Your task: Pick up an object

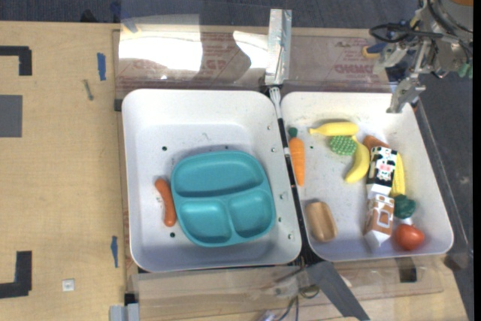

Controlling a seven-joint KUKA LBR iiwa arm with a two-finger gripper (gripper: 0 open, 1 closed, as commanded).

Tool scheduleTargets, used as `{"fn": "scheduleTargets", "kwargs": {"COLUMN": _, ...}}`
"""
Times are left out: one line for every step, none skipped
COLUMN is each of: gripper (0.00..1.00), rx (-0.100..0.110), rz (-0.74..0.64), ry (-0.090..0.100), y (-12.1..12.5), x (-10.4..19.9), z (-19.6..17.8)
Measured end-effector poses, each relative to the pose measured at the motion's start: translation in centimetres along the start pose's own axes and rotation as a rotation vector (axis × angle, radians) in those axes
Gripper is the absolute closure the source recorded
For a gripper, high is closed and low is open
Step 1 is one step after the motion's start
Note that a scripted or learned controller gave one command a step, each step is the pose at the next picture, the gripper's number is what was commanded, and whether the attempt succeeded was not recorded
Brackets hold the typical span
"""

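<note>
A pale wooden bench (pixel 52 184) stands on dark grey carpet, bearing two glossy white bins. The left bin (pixel 143 124) holds a smooth teal sectioned tray (pixel 222 196) and a sausage (pixel 165 201) at its nine o'clock. The right bin (pixel 432 184) holds plastic bananas (pixel 359 162), a carrot (pixel 297 158), a milk carton (pixel 384 165) and a tomato (pixel 409 237). The gripper (pixel 402 95) hangs over that bin's one o'clock corner, holding nothing; how far it is open I cannot tell.
</note>
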State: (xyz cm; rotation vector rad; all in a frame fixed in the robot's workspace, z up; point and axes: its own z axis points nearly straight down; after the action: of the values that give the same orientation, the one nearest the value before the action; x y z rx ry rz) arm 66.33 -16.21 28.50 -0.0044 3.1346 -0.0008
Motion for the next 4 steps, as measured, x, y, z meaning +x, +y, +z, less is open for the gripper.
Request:
{"fn": "scheduleTargets", "kwargs": {"gripper": 0.00, "rx": -0.004, "rz": -0.110, "ry": 0.012, "y": -1.3, "x": 0.8, "z": 12.7}}
{"fn": "scheduleTargets", "kwargs": {"gripper": 0.00, "rx": -0.005, "rz": -0.153, "ry": -0.003, "y": -3.2, "x": 5.0, "z": 19.6}}
{"fn": "scheduleTargets", "kwargs": {"gripper": 0.00, "rx": -0.002, "rz": -0.099, "ry": -0.004, "y": 2.4, "x": 6.4, "z": 19.6}}
{"fn": "scheduleTargets", "kwargs": {"gripper": 0.00, "rx": 0.000, "rz": -0.068, "ry": -0.004, "y": 4.9, "x": 7.2, "z": 19.5}}
